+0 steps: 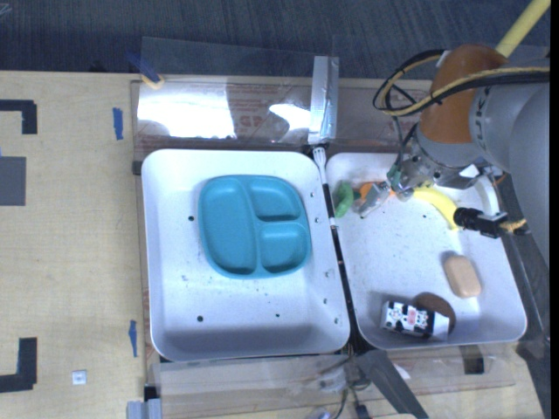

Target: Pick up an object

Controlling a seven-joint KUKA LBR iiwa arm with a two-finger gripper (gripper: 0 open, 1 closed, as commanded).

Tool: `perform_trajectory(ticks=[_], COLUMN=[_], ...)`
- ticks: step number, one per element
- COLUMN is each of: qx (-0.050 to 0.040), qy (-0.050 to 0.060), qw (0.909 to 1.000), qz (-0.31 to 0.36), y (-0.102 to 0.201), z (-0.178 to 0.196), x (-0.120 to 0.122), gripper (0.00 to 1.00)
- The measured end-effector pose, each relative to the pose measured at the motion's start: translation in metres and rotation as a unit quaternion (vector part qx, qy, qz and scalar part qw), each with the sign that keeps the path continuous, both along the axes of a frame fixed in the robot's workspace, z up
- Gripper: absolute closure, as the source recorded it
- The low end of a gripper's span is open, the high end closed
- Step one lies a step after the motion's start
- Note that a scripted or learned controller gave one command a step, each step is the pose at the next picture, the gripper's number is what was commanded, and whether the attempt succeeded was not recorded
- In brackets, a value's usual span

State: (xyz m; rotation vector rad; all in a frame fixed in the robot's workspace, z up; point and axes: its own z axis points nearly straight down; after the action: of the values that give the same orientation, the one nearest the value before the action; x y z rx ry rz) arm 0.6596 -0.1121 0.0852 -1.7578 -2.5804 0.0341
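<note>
The tool [403, 180] is being held low over the top left part of the right bin [498, 326], w/ the grey arm [515, 133] reaching in from the right. Whether it is apart or together can't be told; that part is being hidden by the wrist. No thing is being seen gripped. The nearest things are being found just to its left: a small orange piece [377, 187] and a green thing [343, 199] by the bin's left wall. A yellow banana [439, 206] is lying just to its right, its long side running down & to the right. A tan lump [462, 276] and a black-and-white box [409, 318] are lying well apart, lower down. A blue tray [255, 225] is sitting in the left bin [166, 260].
</note>
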Motion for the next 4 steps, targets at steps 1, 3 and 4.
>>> perform_trajectory(ticks=[1,3,4], qx=[0.0091,0.0049,0.0037], qy=[-0.003,-0.016,-0.008], qw=[0.9837,0.9917,0.9998], qz=[0.18,0.128,0.019], y=[-0.047,-0.019,-0.003], z=[0.0,0.002,0.009], x=[0.0,-0.059,-0.006], gripper=[0.0,0.0,0.0])
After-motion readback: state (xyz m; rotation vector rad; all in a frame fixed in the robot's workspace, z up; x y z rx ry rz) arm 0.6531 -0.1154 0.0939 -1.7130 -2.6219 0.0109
